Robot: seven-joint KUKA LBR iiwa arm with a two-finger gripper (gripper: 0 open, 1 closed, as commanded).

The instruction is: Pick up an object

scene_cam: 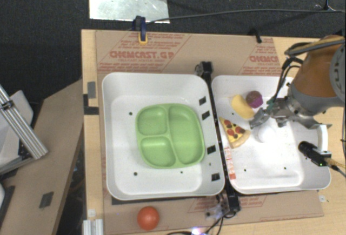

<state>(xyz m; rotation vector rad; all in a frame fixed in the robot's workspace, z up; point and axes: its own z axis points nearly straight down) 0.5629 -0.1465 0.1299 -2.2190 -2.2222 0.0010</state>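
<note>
In the right bin (303, 177), toward its far left corner, lie a yellow toy (241, 106), a purple ball (254, 99) touching it, and a pizza slice (234, 132) by the left wall. The gripper (262, 119) hangs just beside them; whether it is clenched, I cannot tell. The left bin (121, 174) holds a green divided plate (170, 135). An orange ball (148, 217) sits on the cardboard-covered bench (178, 47), at its near edge.

Glossy green plastic tray (170, 135), smooth white plastic bins (116, 120), matt brown paper-covered board (178, 47).
</note>
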